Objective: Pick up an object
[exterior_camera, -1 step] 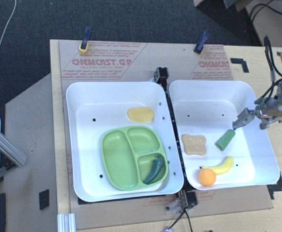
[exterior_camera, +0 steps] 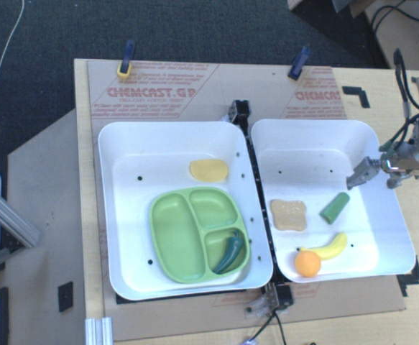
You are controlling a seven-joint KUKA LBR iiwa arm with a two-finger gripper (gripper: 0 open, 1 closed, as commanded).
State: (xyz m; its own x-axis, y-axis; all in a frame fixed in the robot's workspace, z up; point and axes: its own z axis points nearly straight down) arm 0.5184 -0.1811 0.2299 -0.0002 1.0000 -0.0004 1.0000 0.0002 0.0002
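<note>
Gripper (exterior_camera: pixel 371 171) is hanging over the right edge of the right bin (exterior_camera: pixel 392 225), holding nothing, and honestly I can't tell how it's set from this angle. Nearest thing to it is the green block (exterior_camera: pixel 335 208), lying tilted on the bin floor a bit below and left of it. I'm guessing that one's light and stiff, so pinching across its narrow sides should be working fine. Banana (exterior_camera: pixel 329 248) and orange ball (exterior_camera: pixel 307 264) are sitting touching near the front, and the ball is looking slippery and likely to roll. Toast slice (exterior_camera: pixel 289 215) is lying too flat to grab easily.
</note>
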